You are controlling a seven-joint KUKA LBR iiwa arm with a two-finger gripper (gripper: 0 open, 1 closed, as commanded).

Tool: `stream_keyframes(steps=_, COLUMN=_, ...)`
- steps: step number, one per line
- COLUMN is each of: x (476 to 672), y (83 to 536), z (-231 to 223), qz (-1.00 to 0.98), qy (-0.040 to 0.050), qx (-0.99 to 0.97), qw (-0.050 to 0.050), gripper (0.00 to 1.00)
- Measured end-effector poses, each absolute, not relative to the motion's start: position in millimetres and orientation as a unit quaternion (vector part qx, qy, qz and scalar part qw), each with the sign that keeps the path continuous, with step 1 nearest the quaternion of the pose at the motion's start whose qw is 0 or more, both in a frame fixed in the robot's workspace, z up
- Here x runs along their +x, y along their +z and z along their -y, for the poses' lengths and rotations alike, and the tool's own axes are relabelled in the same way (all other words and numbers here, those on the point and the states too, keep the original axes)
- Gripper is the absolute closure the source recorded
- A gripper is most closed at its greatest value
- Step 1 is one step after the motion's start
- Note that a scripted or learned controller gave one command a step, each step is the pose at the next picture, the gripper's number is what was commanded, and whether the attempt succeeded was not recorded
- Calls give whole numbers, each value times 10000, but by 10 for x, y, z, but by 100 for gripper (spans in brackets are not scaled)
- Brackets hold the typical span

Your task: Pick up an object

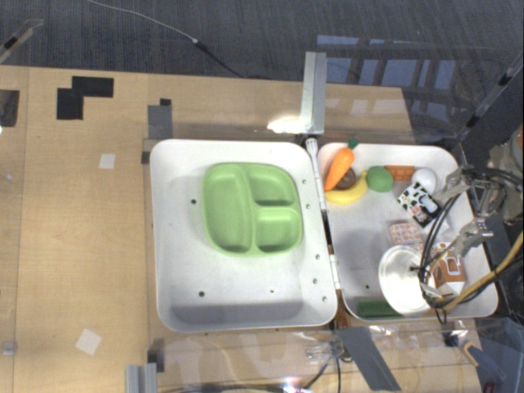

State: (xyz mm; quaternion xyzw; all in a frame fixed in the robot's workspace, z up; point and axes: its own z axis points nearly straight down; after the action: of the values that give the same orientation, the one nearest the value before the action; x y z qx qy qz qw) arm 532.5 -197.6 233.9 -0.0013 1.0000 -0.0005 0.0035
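Desk (74,244): a pale wooden top carried 2 shallow white bins side by side, filling the centre and right of the frame.
Left bin (176,301): it held 1 green divided plate (250,207) with 3 compartments, lying flat near the bin's middle.
Right bin (356,236): it held the loose things.
Toy carrot (338,168): orange with a green tip, it lay in the bin's upper left corner, touching a yellow banana (348,192) just below it.
Green round object (379,178): it sat just right of the banana, with an orange-brown piece (400,171) beside it.
Black-and-white patterned object (418,202): it lay right of the green one, below a white ball (424,178).
White bowl (401,279): it stood in the lower right of the bin, with a pinkish patterned packet (404,235) just above it and a dark green flat item (377,308) at the bin's lower edge.
Pincer (458,248): it hung over the right side of the right bin amid cables; whether its fingers were apart or together could not be told, and nothing was seen between them.
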Motion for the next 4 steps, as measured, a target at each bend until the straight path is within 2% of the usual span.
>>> stream_keyframes(steps=1, x=5133, y=1164, z=2064, qz=-9996, qy=-15, qx=-263, qw=51, gripper=0)
stream_keyframes(steps=2, x=5235, y=1058, z=1995, qz=-9772, qy=-143, qx=-2109, qw=214, gripper=0)
stream_keyframes(steps=3, x=5159, y=985, z=1674, qz=-8910, qy=-155, qx=-4532, qw=206, gripper=0)
stream_keyframes(steps=4, x=5000, y=947, z=1370, qz=-9068, qy=-143, qx=-4207, qw=201, gripper=0)
